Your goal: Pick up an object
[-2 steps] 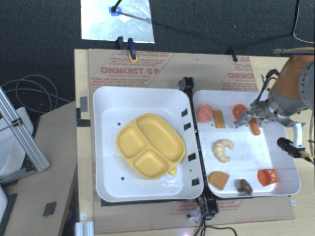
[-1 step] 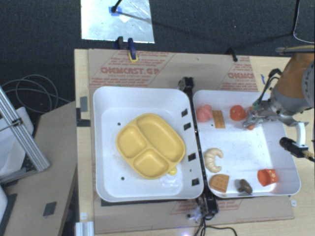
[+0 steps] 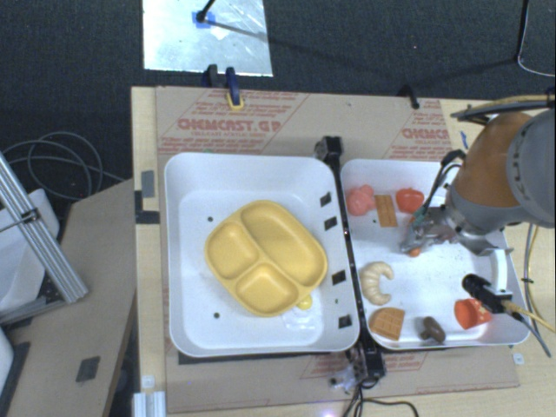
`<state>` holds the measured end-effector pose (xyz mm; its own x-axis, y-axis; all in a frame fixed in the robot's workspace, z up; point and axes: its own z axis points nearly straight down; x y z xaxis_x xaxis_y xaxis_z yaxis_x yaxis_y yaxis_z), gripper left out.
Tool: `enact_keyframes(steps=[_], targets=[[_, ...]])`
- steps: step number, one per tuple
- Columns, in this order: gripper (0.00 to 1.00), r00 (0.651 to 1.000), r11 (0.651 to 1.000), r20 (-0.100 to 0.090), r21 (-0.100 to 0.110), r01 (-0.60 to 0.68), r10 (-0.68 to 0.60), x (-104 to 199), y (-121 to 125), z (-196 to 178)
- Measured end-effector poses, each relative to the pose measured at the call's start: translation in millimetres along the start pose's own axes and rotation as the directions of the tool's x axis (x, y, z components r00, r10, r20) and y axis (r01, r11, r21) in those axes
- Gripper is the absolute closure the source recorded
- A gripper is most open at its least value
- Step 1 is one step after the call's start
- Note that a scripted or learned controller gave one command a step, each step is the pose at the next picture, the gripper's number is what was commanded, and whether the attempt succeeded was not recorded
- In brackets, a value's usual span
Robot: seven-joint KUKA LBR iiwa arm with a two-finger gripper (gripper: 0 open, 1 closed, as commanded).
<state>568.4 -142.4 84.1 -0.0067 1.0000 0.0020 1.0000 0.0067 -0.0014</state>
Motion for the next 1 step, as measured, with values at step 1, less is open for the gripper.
enact_keyframes(steps=[1], targets=[[1.00,1.000,1.000,-0.002,-0.003,0.005,-0.005,98.2,-68.6,-104.8]])
